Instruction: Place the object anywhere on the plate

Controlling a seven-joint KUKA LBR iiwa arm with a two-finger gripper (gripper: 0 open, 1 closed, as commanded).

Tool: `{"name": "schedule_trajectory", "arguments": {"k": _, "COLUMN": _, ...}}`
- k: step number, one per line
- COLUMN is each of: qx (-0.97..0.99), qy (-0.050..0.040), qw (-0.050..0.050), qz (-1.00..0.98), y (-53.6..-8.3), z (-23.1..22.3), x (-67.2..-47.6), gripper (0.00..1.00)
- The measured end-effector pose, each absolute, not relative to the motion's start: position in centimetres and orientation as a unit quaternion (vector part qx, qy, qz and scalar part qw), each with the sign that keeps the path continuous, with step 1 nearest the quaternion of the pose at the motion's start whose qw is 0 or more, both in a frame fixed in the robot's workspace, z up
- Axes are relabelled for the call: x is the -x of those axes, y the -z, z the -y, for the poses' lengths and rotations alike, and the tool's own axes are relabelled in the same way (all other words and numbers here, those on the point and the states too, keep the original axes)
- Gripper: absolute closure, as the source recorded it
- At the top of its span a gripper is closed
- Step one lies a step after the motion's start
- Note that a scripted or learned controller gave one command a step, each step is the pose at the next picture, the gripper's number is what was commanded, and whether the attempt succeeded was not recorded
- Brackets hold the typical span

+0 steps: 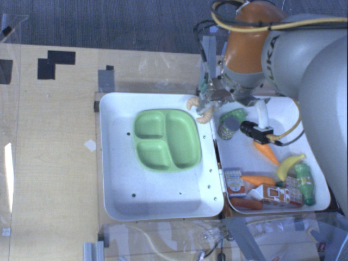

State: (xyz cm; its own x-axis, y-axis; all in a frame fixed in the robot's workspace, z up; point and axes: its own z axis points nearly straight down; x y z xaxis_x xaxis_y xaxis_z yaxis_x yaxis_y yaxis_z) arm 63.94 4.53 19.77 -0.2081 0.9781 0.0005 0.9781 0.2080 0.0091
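- The pincer (209, 98) hangs over the top right corner of the left bin (117, 200), closed on a pale, curled, shrimp-like object (199, 112).
- That object dangles just above the bin's rim, near but off the green divided plate (166, 139).
- In the right bin (321, 200) lie a green can (229, 123), carrots (266, 152), a banana (289, 165) and a bottle (304, 182).

A pale curled pastry (199, 111) hangs just beyond the green divided plate (166, 140).
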Motion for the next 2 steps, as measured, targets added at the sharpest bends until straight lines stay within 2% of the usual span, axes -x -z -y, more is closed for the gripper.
{"name": "schedule_trajectory", "arguments": {"k": 1, "qx": -0.545, "qy": -0.0018, "qw": 0.002, "qz": -0.838, "y": -20.72, "z": -11.20, "x": -63.69, "gripper": 1.00}}
{"name": "schedule_trajectory", "arguments": {"k": 2, "qx": -0.545, "qy": -0.0019, "qw": 0.002, "qz": -0.838, "y": -20.72, "z": -11.17, "x": -63.70, "gripper": 0.00}}
